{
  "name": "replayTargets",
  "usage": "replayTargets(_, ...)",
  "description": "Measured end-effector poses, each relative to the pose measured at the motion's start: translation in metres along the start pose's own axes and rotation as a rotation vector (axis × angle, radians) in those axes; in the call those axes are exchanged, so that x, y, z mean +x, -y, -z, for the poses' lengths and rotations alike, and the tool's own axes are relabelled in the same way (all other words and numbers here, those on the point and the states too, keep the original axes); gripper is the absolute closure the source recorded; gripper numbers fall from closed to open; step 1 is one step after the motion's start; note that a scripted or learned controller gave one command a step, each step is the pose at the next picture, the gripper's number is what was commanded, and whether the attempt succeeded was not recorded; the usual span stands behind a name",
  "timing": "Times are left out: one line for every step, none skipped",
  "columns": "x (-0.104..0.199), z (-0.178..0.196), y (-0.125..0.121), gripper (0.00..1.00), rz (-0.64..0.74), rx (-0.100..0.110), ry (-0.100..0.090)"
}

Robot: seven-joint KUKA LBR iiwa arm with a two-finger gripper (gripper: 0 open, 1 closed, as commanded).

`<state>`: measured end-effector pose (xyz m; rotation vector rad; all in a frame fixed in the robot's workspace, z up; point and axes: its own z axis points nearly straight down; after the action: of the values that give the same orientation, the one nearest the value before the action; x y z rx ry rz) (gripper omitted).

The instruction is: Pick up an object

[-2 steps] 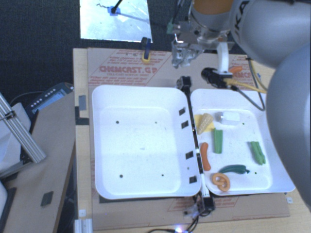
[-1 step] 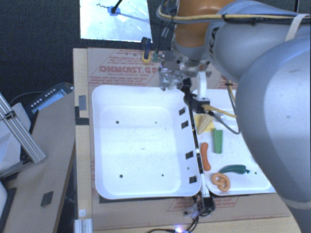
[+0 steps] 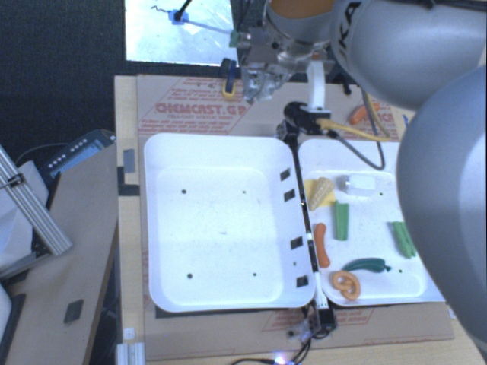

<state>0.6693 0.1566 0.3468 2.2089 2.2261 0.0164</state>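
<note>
The grey arm (image 3: 426,90) is seen across the right side, and its gripper (image 3: 259,82) is held above the bench behind the two bins. The left bin (image 3: 221,219) and right bin (image 3: 365,280) lie side by side. In the right bin lie a dark green pepper (image 3: 365,265), a green stick (image 3: 341,220), an orange carrot (image 3: 323,245), a corn cob (image 3: 321,192) and a pretzel (image 3: 345,284).

The arm (image 3: 426,59) is made of big, rounded grey shells, with an orange band (image 3: 300,0) above the wrist, black lettering, and possibly a metal hand (image 3: 262,82).
</note>
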Motion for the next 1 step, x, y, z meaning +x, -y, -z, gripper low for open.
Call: replayTargets(-0.0025,-0.1134,0.0038,1.0,-0.007,0.02,0.005)
